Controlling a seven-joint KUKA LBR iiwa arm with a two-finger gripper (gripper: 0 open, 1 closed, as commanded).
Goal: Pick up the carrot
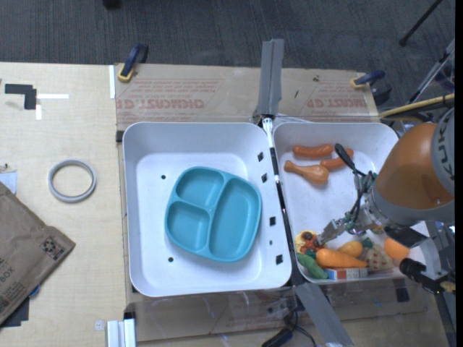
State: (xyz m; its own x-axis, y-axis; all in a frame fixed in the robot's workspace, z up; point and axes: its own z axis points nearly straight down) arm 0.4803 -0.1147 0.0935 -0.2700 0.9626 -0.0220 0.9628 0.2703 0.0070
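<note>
Carrot [340, 258] in right bin [318, 194], blue tray [213, 214] in left bin [145, 194]

tray [213, 214]: glossy blue plastic | bins [145, 215]: smooth white plastic | bench [58, 114]: matt wood

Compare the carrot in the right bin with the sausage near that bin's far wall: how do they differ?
The carrot is bright orange and tapers to a point; the sausage is redder orange and evenly thick with rounded ends. The carrot lies packed among other toy foods at the near edge of the right bin, just below the gripper; the sausage lies at the far end with the drumstick close by. Both lie flat, roughly crosswise.
</note>
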